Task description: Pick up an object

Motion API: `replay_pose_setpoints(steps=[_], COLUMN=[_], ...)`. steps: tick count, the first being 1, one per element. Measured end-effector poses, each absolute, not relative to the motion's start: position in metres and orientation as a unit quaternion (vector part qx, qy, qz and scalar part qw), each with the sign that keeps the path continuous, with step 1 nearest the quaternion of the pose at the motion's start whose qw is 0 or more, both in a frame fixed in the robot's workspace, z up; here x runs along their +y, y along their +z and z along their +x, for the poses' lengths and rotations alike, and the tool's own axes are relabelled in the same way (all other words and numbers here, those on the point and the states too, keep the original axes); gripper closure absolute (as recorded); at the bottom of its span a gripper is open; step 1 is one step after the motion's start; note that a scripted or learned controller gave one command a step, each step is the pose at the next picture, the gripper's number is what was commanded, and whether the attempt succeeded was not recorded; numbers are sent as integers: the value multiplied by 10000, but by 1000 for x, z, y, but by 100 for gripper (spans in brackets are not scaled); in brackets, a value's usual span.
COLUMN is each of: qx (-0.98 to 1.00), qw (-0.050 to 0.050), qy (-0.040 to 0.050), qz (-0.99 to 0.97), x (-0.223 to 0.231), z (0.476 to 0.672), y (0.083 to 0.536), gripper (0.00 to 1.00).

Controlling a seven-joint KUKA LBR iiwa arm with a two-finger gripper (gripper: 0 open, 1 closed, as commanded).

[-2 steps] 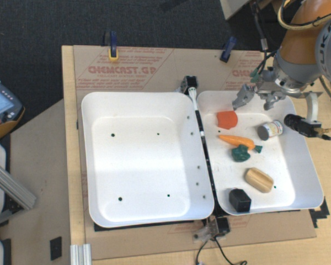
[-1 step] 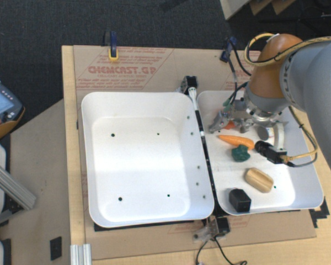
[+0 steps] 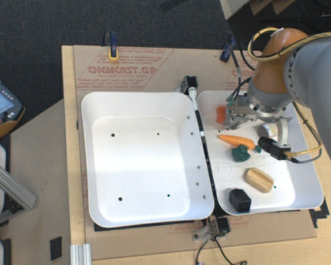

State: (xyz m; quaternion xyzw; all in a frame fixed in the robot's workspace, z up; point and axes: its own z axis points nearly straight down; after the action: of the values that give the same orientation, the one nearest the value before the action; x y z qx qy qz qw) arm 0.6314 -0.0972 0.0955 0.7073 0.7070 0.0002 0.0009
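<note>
- Gripper (image 3: 235, 116) low over the right bin (image 3: 298, 200), near its far-left corner; finger state cannot be told.
- Carrot (image 3: 236, 141) lies just beside it, toward the bin's middle.
- Wooden block (image 3: 259, 180) nearer the front edge.

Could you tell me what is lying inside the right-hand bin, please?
The right bin holds a carrot, green piece, tan block, black block and red piece. The claw and arm cover whatever lies beneath them.
</note>
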Motion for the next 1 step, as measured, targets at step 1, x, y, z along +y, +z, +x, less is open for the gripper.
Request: replay_pose_setpoints(steps=[1], qx=[7109], qw=[18], qy=[54], qz=[7033], x=[4], z=[604], y=[191], gripper=[100])
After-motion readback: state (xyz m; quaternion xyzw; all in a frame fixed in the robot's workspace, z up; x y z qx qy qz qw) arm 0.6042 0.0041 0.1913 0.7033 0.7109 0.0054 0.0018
